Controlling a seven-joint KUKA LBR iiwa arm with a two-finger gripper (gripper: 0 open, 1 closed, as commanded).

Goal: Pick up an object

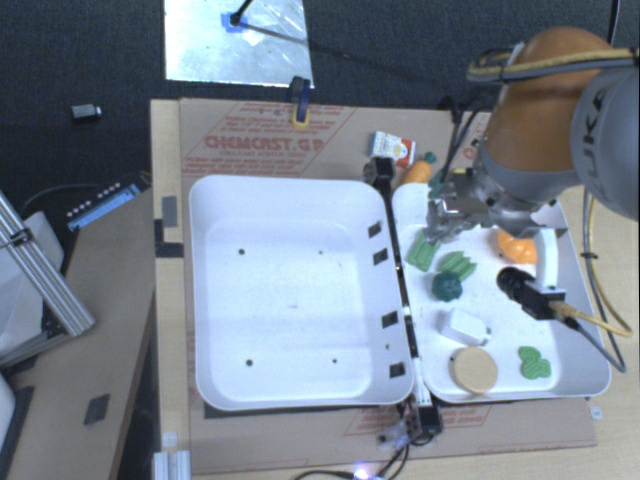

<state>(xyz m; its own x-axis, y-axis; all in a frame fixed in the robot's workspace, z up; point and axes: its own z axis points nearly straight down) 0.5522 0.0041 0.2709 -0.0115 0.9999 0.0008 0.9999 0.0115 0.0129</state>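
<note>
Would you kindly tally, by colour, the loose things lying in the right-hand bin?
Green pieces: 4
Orange piece: 1
White block: 1
Tan disc: 1
Total: 7
Not counted: the orange thing at the far rim, since I cannot tell whether it lies inside.

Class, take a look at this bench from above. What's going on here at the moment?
A grey KUKA arm reaches in from the right, and its gripper is low over the far left part of the right bin. Just in front of it lie a light green piece, a ridged green piece and a dark green broccoli-like toy. A white block and a tan disc lie nearer the camera. Whether anything has been picked up cannot be told.
</note>
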